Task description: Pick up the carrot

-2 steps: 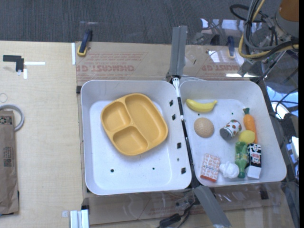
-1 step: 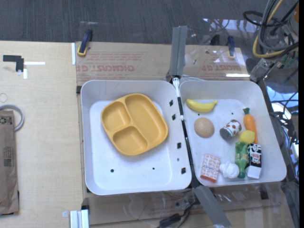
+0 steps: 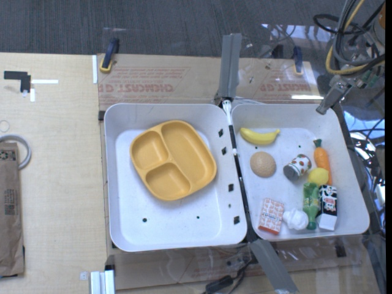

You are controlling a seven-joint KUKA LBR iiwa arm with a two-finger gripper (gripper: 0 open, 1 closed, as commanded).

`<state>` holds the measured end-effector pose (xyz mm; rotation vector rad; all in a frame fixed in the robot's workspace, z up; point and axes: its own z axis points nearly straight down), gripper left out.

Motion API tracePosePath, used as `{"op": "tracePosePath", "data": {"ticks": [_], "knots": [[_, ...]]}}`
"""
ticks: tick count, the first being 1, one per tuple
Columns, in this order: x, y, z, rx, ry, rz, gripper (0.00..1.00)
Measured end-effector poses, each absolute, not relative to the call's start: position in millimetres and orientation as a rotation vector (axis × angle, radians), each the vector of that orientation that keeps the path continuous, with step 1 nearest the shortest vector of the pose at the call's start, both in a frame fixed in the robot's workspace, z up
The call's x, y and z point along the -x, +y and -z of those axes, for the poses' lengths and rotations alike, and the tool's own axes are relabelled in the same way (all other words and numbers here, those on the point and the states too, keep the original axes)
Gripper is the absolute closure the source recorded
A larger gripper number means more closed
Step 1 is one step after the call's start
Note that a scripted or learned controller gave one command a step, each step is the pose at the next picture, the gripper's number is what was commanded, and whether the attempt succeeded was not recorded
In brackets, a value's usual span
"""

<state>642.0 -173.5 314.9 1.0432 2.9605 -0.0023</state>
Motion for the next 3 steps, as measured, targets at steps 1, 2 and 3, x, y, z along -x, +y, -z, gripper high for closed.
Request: {"op": "tracePosePath", "data": {"ticks": [1,2,3], "knots": [[-640.1,-192,-336,-1.448,2.784,0.002,0.0],[-659.9,-202,-442,-1.386,2.816,0.002,0.0],[-622.6,-223,-332,-1.289,2.864,0.003,0.0]]}}
